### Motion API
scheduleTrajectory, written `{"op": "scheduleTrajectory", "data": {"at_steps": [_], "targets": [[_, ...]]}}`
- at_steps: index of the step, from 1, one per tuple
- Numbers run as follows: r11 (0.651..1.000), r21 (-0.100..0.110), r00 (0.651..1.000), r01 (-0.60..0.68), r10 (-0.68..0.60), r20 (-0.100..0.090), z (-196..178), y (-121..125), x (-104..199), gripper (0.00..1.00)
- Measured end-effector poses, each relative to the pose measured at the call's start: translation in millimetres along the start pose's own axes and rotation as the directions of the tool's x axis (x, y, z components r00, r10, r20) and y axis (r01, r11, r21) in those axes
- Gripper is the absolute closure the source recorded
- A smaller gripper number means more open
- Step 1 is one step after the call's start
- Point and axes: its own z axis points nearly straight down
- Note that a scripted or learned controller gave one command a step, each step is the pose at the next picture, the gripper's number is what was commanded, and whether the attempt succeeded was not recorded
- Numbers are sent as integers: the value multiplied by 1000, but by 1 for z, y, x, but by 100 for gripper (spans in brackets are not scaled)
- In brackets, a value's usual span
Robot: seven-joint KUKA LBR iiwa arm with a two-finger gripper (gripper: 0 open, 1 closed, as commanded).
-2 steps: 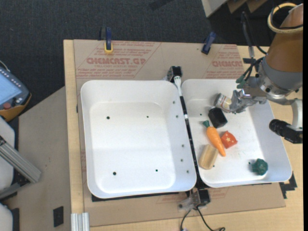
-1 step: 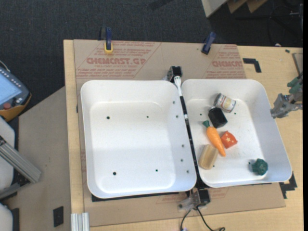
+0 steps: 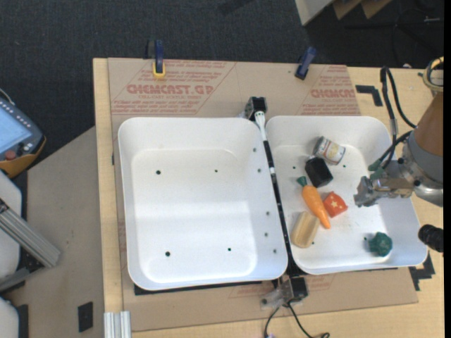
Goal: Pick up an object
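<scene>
Near edge of right bin (image 3: 402,259): green lump (image 3: 380,243) at the near right corner, tan cylinder (image 3: 305,229) lying near the divider. Just past them, carrot (image 3: 316,205) on a diagonal, its low end touching the cylinder, red block (image 3: 335,204) right beside it. Jaws (image 3: 368,192) over the bin's right side, nothing seen between them, can't tell how wide. Farther back: black block (image 3: 318,172), then a small silver can (image 3: 328,148) on its side. Left bin (image 3: 141,210) alongside on the desk (image 3: 211,83)
</scene>
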Motion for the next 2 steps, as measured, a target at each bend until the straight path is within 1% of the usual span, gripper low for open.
{"op": "scheduleTrajectory", "data": {"at_steps": [1, 2], "targets": [[1000, -17, 1000, 4, -4, 5, -110, 22, 40, 100], [1000, -1, 1000, 1, -1, 1, -22, -1, 70, 100]]}}
